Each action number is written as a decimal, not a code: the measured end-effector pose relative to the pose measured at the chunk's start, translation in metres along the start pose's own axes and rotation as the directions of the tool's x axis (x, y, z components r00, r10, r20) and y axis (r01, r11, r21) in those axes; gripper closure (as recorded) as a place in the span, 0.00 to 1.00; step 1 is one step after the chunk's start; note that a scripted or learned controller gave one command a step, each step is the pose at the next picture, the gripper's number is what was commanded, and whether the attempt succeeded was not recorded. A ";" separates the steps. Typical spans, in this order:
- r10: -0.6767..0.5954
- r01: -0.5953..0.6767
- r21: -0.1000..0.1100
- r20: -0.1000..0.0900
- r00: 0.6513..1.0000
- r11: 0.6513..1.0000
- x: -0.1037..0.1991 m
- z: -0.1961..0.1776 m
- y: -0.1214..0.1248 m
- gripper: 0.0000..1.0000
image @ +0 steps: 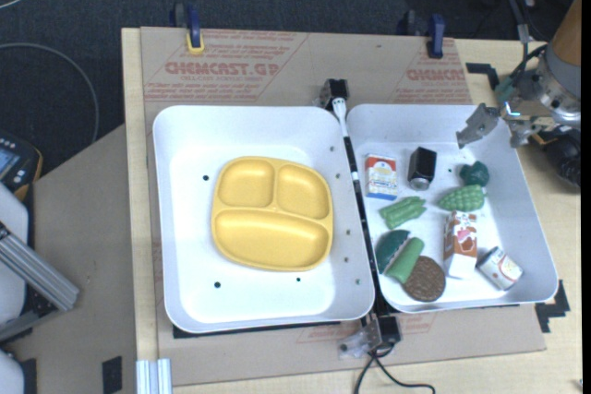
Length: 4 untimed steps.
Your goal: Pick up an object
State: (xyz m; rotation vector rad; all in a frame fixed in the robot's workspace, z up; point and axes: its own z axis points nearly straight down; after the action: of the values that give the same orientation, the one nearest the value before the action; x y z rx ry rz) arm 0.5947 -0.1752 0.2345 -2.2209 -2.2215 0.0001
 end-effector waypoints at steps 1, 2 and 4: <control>-0.003 0.003 -0.022 0.006 1.000 1.000 0.026 -0.266 -0.019 0.00; -0.002 0.002 -0.010 0.002 1.000 1.000 0.048 -0.300 -0.078 0.00; -0.005 0.005 0.017 -0.004 1.000 1.000 0.140 -0.003 -0.118 0.00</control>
State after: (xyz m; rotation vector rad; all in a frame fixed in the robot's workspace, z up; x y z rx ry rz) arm 0.4771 -0.0352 0.2381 -2.2049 -2.2170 0.0148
